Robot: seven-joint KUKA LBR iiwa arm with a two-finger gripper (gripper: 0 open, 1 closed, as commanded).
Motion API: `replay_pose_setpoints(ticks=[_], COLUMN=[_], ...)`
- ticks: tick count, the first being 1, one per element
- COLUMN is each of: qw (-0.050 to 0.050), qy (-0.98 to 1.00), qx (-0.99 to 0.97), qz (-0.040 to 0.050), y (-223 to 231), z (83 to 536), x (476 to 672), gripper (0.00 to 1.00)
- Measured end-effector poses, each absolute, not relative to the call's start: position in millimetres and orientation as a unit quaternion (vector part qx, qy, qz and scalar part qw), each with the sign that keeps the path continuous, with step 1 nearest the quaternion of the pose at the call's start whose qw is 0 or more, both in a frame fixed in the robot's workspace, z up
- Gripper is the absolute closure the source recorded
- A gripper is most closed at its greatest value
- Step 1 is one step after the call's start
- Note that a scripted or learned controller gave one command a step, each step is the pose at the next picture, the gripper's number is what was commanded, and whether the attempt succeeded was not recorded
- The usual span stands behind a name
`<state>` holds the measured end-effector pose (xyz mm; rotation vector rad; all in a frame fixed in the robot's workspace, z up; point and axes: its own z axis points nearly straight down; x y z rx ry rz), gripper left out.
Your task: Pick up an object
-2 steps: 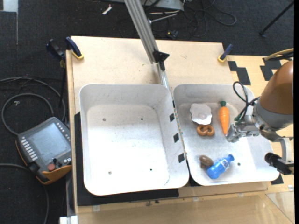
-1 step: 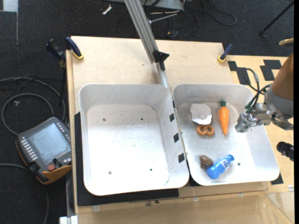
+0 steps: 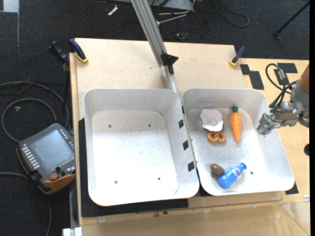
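1. The blue bottle (image 3: 231, 175), one of several pickable objects, lay tilted at about 6 o'clock in the right bin (image 3: 283, 156), nearest the camera. It looked like light, rigid plastic, smooth and liable to roll; the best hold was judged to be across its body, not the cap end.
2. Touching it at its 9 o'clock side sat a small brown lump (image 3: 216, 169), probably soft or rubbery, small enough to be pinched whole.
3. Nearer the bin's centre lay a pretzel (image 3: 216, 137), likely a stiff toy with open loops a finger could catch in.
4. Just beyond, touching it, was a white shell-like piece (image 3: 211, 119), flat and smooth, hard to grip from above.
5. At its 3 o'clock the carrot (image 3: 236, 124) lay lengthwise, tapered and probably light; its thick upper half offered the surest grasp.
6. The end effector (image 3: 263, 125) hovered at the bin's 3 o'clock rim, holding nothing; whether it was spread or pressed together could not be told.
7. The left bin (image 3: 93, 102) lay at 9 o'clock on the bench (image 3: 123, 63).
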<state>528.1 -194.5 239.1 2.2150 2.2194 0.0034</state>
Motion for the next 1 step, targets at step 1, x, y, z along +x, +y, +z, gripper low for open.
replay_pose_setpoints(ticks=[1], qw=[0.002], qy=[0.708], qx=[0.706], qz=[0.0006], y=[-194.6], z=[256.6], x=[529.3], gripper=[1.00])
